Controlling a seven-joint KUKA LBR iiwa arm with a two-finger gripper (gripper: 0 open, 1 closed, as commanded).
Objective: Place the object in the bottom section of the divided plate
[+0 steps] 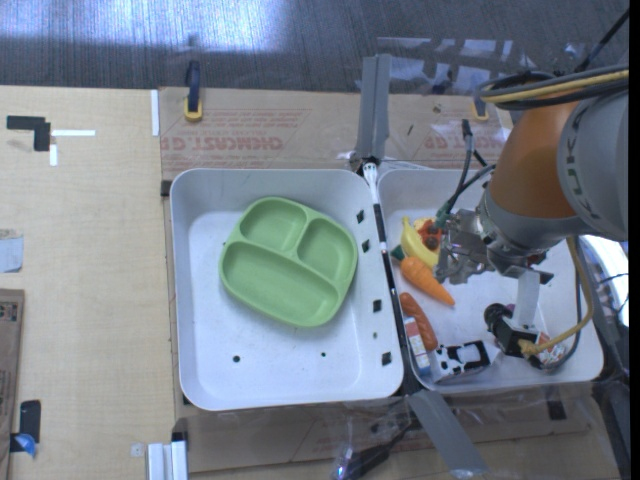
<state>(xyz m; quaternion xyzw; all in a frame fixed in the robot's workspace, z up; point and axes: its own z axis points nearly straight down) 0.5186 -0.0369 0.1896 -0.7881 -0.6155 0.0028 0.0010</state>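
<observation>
Your gripper (pixel 452 260) hangs over the right bin's (pixel 590 368) carrot (pixel 428 281); whether its jaws are apart, you cannot tell.

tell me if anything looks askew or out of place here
The green divided plastic plate sits rotated at an angle in the left white bin, not square to its walls. The toy food is heaped against the right white bin's left side.

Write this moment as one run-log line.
gripper over right bin, above carrot | green divided plate in left bin | placement not yet done
</observation>
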